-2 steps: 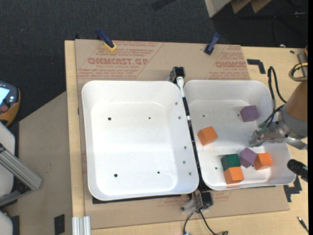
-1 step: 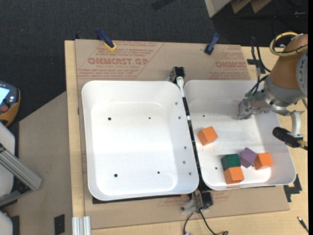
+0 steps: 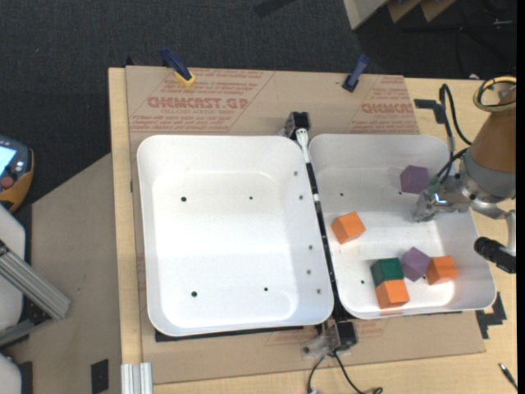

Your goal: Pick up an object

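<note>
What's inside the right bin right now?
The right bin holds six blocks: orange, purple, green, purple, orange, orange. The gripper covers the floor beneath it.

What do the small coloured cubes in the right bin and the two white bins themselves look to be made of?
The small coloured cubes, such as the orange one and the green one, look like matte foam or painted wood: flat colour, no glare, crisp edges. The two shallow white bins look like thin moulded plastic: rounded corners, a smooth rolled rim, a faint sheen.
</note>
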`<action>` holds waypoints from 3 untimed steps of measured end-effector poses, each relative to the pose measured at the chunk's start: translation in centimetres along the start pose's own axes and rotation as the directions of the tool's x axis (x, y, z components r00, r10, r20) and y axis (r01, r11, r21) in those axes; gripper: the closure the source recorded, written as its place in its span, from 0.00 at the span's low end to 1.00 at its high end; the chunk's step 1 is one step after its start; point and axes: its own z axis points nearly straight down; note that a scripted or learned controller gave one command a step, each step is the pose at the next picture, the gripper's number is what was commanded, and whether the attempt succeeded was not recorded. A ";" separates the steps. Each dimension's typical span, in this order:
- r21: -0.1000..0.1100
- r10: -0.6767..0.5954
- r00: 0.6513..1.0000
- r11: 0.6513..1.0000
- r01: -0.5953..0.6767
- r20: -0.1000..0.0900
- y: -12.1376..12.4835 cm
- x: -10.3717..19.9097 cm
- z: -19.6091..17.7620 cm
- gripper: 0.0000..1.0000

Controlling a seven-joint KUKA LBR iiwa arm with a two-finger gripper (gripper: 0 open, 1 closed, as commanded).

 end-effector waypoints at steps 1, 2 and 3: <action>0.001 0.000 1.000 1.000 0.000 -0.002 -4.4 0.1 0.1 1.00; 0.000 0.001 1.000 1.000 -0.001 -0.001 -9.7 0.1 0.1 1.00; -0.004 -0.001 1.000 1.000 0.001 0.001 -9.4 0.1 0.1 1.00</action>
